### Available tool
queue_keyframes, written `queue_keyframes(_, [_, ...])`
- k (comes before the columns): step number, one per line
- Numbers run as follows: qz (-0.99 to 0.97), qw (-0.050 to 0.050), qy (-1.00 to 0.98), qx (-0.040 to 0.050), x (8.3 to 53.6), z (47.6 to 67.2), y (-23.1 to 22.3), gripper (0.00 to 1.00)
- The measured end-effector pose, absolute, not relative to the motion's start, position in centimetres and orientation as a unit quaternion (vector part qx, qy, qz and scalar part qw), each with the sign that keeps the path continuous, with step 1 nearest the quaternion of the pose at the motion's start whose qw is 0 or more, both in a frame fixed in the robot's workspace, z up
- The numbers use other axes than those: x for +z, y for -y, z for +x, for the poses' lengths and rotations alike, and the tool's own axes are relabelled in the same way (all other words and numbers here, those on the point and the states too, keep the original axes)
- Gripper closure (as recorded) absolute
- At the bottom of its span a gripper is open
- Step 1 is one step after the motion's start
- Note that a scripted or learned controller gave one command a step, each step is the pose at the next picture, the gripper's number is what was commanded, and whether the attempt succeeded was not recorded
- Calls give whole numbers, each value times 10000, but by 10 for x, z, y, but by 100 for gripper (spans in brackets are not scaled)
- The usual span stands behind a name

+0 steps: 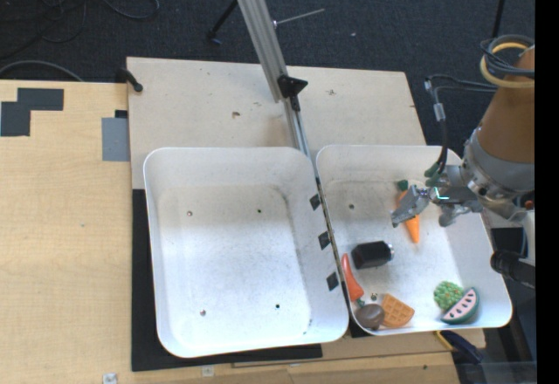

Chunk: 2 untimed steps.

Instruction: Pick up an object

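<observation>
My gripper [428, 214] hangs low over the right bin [489, 243], reaching in from the right. It is open, with one grey finger at the left [404, 216] and the other further right. An orange toy carrot [413, 230] with a green top lies just under the left finger, its tip pointing toward the front. Nothing is held between the fingers. Also in this bin are a black block [371, 254], a red chili [351, 279], a brown round piece [372, 315], a waffle [396, 312], a watermelon slice [462, 306] and a green knobbly piece [447, 291].
The left bin [166, 199] stands beside the right one, with a thin divider and black clips [321, 238] between them. A slanted metal rail [262, 33] rises at the back. A wooden bench top [61, 225] lies to the left.
</observation>
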<state>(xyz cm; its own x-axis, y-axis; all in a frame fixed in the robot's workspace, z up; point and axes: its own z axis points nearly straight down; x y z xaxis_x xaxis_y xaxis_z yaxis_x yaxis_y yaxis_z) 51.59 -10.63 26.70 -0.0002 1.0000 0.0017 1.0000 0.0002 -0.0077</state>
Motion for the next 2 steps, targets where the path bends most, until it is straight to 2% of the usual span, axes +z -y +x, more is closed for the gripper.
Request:
queue_keyframes(1, [-7086,12,7056,6,269,516,108,0])
queue_keyframes(2, [-7072,32,7070,21,225,512,104,0])
